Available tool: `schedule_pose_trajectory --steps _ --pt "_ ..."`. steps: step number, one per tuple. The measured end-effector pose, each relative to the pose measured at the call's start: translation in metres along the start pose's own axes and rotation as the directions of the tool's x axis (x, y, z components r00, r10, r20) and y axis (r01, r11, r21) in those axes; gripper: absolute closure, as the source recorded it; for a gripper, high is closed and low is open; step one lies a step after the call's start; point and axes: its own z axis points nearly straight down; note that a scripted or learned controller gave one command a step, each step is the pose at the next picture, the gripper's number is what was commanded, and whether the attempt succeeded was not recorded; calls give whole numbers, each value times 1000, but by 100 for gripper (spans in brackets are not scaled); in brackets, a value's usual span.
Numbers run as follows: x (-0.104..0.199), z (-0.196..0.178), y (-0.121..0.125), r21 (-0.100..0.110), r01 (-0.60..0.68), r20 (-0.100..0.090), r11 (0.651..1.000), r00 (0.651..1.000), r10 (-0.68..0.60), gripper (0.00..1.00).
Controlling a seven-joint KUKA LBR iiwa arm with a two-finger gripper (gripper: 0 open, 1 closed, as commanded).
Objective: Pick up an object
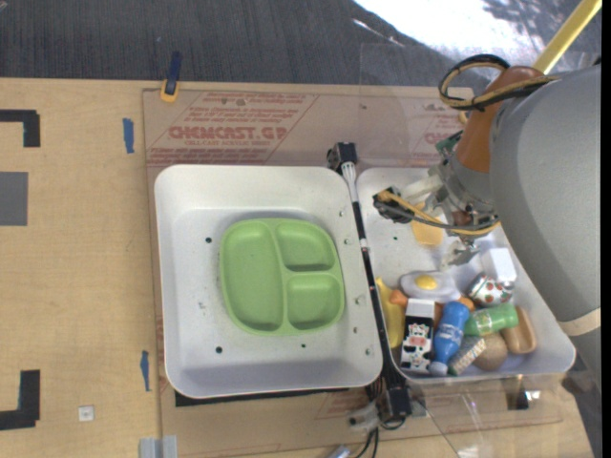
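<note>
Near edge of the bench: bare brown board [86, 351] is seen well left of the gripper, with black corner marks and blue tape tabs; open room is offered there.

The left bin [191, 256] is set well left of the gripper. A green divided tray [282, 275] is held in it, with white floor left bare around the tray on every side.

The right bin [558, 356] is crowded at its near end, below the gripper in the view. A blue bottle [449, 332], a small cow-print carton [416, 337], a green bottle [492, 321], a fried-egg toy [425, 281] and a brown rounded item [506, 346] are packed touching one another. Little free floor is left between them.

Farther back, a white block [498, 263] is seen just beside the gripper, and a yellow-and-black item [396, 205] lies to the gripper's left, near the bins' shared wall.

The gripper [461, 246] is lowered over the far half of the right bin, under the grey arm [554, 179]. Its opening cannot be told; nothing is shown held.
</note>
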Motion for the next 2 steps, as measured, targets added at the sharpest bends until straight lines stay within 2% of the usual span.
schedule_pose_trajectory --steps 1,2 --pt "28 3 5 3 -2 10 1000 1000 2 0" --pt "29 -10 6 1 -4 7 1000 1000 4 100"
